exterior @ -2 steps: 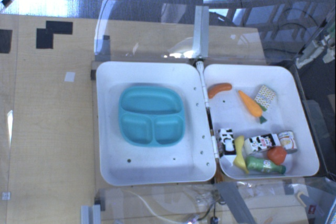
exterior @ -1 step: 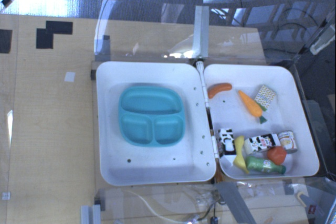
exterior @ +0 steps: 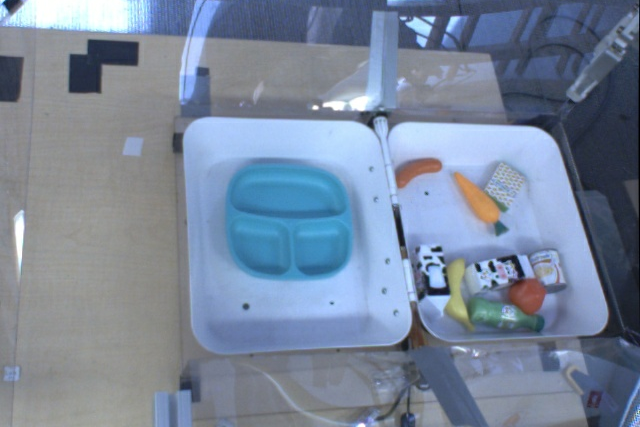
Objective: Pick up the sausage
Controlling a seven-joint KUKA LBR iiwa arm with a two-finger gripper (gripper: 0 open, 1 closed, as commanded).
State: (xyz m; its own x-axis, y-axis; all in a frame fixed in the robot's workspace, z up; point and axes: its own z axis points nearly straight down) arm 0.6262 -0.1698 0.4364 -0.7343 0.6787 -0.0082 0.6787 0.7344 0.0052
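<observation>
The sausage (exterior: 418,171) is a short reddish-orange link lying at the upper left of the right bin (exterior: 560,160), close to the divider between the bins. Nothing touches it. A pale slim part of the gripper (exterior: 603,55) reaches in at the top right edge. It hangs beyond the bin's far right corner, far from the sausage.
An orange carrot (exterior: 478,200) and a checkered packet (exterior: 505,183) lie right of the sausage. Cow-patterned cartons (exterior: 497,272), a banana (exterior: 456,293), a green bottle (exterior: 505,317), a tomato (exterior: 527,295) and a can (exterior: 547,269) crowd the front. A teal divided plate (exterior: 290,220) sits in the left bin (exterior: 200,245).
</observation>
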